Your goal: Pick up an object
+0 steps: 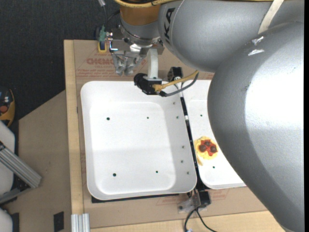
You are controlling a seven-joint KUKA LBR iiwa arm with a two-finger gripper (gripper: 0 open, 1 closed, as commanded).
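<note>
Camera view looks down on two white bins, and I'll take the left bin as my landmark. The gripper hangs beyond that bin's far rim, over the brown bench, with the orange-banded wrist just above it. Whether it is apart or together I cannot tell from here; the metal parts at the tip blur together, and nothing shows between them.

The one thing worth picking, a small yellow object with red spots, lies in the right bin, just past the left bin's right wall and toward its near end. So from the gripper it sits off to the right and well toward the front edge of the bench, diagonally across the left bin's corner. It looks roughly round, with no clear long axis, so I'd judge approach angle matters little. The arm's grey bulk overhangs much of that right bin, touching nothing I can see.
</note>
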